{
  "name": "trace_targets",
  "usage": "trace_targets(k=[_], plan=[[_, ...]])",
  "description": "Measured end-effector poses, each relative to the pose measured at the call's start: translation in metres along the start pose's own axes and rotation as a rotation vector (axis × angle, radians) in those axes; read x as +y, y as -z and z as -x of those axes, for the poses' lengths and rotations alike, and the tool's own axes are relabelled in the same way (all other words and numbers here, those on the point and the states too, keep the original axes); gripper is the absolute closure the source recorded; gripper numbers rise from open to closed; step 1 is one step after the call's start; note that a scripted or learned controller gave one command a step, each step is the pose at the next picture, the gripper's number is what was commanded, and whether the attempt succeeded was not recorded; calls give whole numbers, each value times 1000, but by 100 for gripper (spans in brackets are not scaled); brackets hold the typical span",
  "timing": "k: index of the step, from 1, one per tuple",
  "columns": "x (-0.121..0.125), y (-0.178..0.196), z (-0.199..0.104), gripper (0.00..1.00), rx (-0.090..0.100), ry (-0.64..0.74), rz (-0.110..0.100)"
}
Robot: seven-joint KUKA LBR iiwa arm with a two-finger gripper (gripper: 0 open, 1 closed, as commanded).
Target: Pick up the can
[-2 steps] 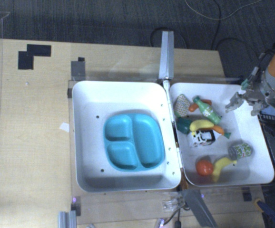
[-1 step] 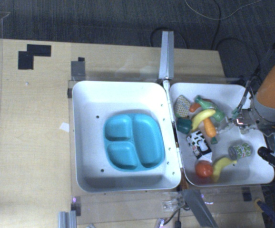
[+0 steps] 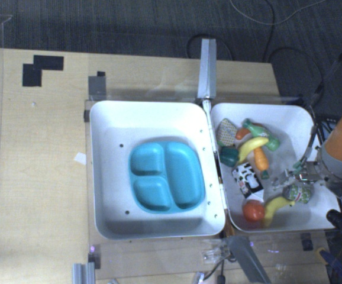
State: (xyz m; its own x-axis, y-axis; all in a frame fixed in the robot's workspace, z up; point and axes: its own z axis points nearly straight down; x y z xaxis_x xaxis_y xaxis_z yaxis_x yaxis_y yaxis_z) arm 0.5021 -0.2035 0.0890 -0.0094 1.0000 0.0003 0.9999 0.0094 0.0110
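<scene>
The pincer (image 3: 294, 179) hung low over the right bin (image 3: 295, 114), near its right wall, directly above the can (image 3: 298, 193); whether it was released or clenched could not be told, nor whether it gripped the can. The can lay by the bin's front right, touching a banana (image 3: 276, 206) beside a red tomato (image 3: 254, 210). Judging by this, the arm had lined up for a grasp. The left bin (image 3: 106, 158) carried a blue divided tray (image 3: 166, 176) at its middle.
</scene>
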Motion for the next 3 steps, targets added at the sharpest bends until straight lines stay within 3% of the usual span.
trace_targets(k=[1,2,3], plan=[[3,12,0,100,-2,2,8],[36,0,-17,100,-4,-108,0],[50,0,-45,100,-4,-56,2]])
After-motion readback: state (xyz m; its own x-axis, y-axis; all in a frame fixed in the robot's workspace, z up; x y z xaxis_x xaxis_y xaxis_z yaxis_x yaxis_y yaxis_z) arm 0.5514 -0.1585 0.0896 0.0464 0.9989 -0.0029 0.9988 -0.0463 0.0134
